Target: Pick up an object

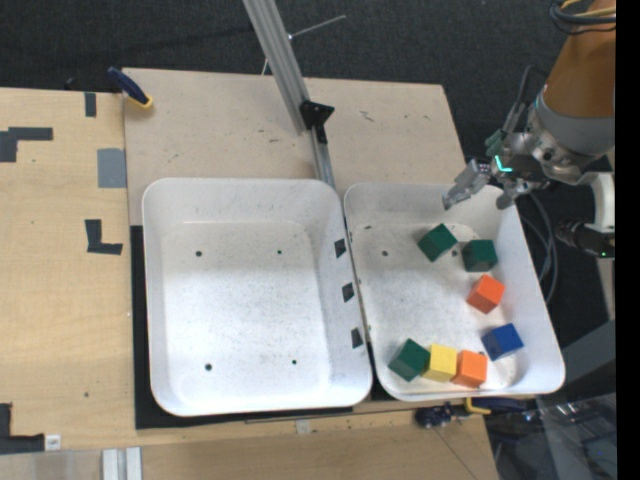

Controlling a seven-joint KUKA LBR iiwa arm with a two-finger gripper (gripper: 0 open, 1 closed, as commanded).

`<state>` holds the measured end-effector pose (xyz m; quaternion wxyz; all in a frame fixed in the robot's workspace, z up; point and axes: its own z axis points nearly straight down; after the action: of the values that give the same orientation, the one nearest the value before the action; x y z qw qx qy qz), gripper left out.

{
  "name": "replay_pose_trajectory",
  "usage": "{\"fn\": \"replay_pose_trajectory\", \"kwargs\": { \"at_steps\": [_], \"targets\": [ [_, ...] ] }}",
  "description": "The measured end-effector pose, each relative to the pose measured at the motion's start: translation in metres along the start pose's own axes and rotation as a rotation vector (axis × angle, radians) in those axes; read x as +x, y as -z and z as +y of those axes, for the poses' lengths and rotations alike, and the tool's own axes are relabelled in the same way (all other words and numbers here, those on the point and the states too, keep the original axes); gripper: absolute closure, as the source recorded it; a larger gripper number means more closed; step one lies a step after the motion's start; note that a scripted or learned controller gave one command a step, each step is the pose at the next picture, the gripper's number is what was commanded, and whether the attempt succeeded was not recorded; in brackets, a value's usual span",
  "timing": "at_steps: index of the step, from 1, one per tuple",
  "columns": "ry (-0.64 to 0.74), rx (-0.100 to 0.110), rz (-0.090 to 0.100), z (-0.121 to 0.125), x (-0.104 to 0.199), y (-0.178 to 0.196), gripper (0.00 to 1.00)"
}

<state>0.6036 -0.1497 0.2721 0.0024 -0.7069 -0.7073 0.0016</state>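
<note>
Jaws apparently spread, empty, over right bin, wooden bench.

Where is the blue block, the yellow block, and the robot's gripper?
blue block (502, 340): camera view, on its top face.
yellow block (441, 361): camera view, on its top face.
gripper (482, 193): camera view, midway between its two fingertips, above the right bin's far edge.

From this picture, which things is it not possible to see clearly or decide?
- Gripper, camera view: fingers small and a little blurred above the right bin; open or shut cannot be told.
- Arm: cut off by the top and right edges.
- Row of three blocks, green, yellow, orange: touching or just apart, too small to tell.
- Small dark item below the right bin: too small to identify.
</note>
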Motion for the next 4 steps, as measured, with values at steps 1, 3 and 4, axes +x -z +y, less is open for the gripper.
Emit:
{"fn": "replay_pose_trajectory", "kwargs": {
  "at_steps": [1,3,4],
  "targets": [
    [0.002,-0.005,-0.001,0.001,0.0,0.003,0.0],
    [0.001,0.002,-0.001,0.004,-0.006,-0.117,0.0],
    [0.0,0.002,-0.001,-0.007,-0.009,-0.17,0.0]
  ]
}}
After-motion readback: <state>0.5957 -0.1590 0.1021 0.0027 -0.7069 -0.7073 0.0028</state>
